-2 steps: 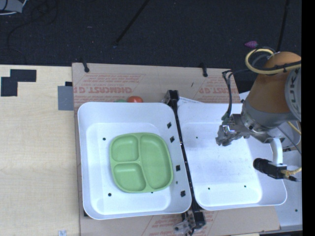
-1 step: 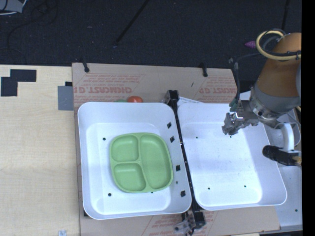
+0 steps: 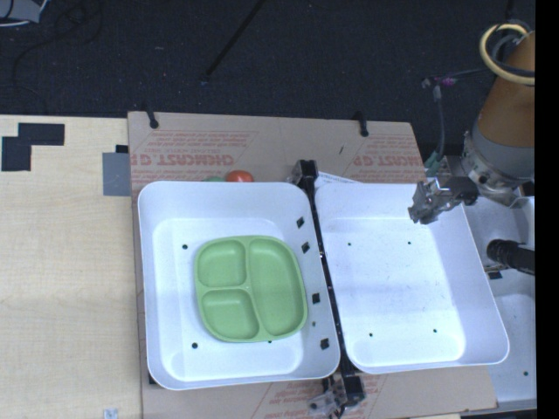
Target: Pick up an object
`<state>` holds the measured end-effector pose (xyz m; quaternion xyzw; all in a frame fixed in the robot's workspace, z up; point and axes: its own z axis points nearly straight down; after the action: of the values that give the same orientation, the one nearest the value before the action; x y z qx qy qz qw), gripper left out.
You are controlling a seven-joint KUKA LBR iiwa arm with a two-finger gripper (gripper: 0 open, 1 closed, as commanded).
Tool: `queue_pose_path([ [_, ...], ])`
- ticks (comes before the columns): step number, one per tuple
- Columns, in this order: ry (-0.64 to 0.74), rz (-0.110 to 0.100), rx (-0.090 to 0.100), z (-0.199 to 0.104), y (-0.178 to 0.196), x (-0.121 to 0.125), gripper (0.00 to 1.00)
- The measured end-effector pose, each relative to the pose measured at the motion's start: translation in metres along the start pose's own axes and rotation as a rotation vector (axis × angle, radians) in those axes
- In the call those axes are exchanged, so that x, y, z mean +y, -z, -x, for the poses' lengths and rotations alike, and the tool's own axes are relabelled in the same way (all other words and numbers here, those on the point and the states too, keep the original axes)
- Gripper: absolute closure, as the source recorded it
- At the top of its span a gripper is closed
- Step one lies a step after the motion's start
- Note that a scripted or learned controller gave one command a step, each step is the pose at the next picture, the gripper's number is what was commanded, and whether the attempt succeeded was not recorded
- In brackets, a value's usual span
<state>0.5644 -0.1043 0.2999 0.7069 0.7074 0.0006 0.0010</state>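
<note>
One green tray (image 3: 251,288) lies mid left bin (image 3: 166,234); gripper (image 3: 428,206), over right bin's (image 3: 472,321) far-right corner, grip state unreadable, likely staging a pick.

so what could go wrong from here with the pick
1. The gripper hovers at the right bin's far rim, while the green tray lies in the left bin; a descent here would likely grab nothing.
2. The tray is wide and flat, so it may slip from two fingers.

Robot lab: white bins (image 3: 166,234), cardboard (image 3: 262,151)
</note>
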Motion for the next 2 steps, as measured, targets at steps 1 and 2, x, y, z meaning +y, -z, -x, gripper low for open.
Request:
queue_pose_path([
  [1, 0.002, -0.007, 0.002, -0.051, -0.026, -0.003, 1.00],
  [2, 0.003, -0.007, 0.002, -0.095, -0.032, -0.011, 1.00],
])
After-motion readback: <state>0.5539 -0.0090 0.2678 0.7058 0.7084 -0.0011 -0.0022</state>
